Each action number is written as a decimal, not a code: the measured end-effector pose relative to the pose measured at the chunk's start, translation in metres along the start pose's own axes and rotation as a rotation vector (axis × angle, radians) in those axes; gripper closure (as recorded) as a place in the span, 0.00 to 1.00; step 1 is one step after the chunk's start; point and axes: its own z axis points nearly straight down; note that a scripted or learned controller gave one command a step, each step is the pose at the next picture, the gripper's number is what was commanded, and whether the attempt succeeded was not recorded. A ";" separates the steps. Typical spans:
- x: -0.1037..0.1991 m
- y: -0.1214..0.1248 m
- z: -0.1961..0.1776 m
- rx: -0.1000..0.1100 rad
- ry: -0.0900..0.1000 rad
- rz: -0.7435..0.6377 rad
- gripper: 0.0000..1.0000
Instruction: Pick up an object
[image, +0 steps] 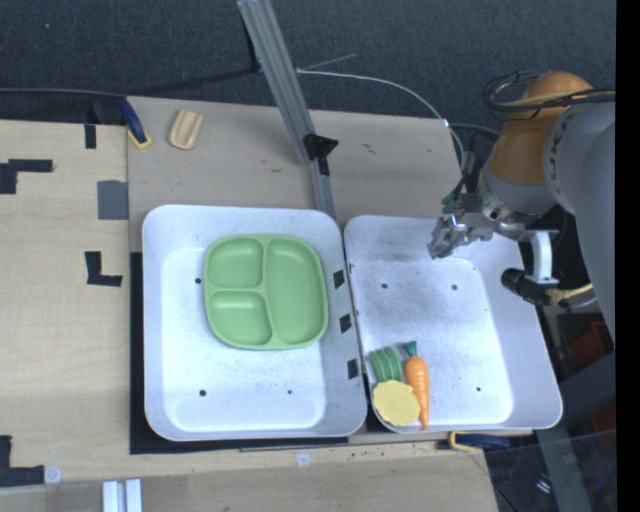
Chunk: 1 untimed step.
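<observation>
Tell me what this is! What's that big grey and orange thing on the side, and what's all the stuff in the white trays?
That grey and orange thing is a robot arm. A computer moves it, and its job is to pick something up. At its tip is a gripper, a small claw with two fingers, sitting near the back edge of the right tray. The picture is too blurry to tell if the claw is open or shut.

The photo comes from one camera above the bench, looking down at a slant.

The left tray holds a green plate with three sections. In the right tray's front corner lie a toy carrot, a round yellow thing and something green, bunched together, apart from the claw.
</observation>
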 end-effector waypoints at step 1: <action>0.000 0.000 -0.064 -0.002 0.000 0.000 1.00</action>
